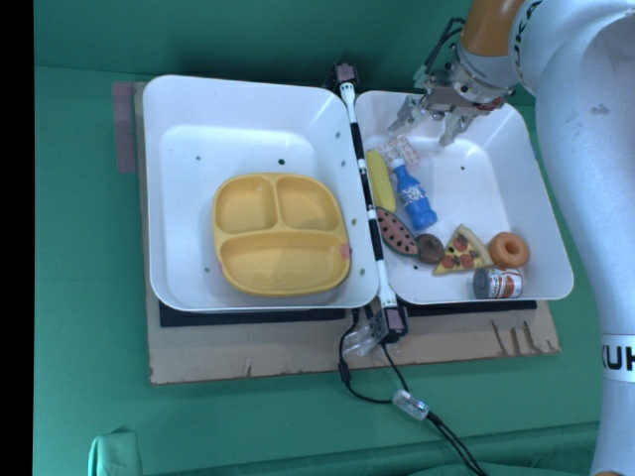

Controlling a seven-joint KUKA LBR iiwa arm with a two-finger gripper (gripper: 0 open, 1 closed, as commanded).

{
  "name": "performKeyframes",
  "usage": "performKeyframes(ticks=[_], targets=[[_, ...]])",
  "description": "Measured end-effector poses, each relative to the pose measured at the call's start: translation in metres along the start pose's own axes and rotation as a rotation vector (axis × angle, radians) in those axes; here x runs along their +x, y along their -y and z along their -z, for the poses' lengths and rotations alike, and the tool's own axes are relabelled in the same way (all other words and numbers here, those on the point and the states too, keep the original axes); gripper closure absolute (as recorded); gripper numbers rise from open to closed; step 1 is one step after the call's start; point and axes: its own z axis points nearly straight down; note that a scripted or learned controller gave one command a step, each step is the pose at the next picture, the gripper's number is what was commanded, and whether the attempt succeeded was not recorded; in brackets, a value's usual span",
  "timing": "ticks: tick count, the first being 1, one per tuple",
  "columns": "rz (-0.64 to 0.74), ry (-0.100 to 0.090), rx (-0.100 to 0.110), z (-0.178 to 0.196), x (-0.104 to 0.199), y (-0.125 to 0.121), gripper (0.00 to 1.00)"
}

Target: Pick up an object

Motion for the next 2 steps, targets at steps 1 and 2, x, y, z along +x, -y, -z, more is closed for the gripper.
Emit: performKeyframes(ticks=[1,2], targets=[[-0.001,0.002,0.0,0.0,0.001,0.0,0.0],[-0.003,0.001,-0.017,-0.001,0.0,0.029,0.0]])
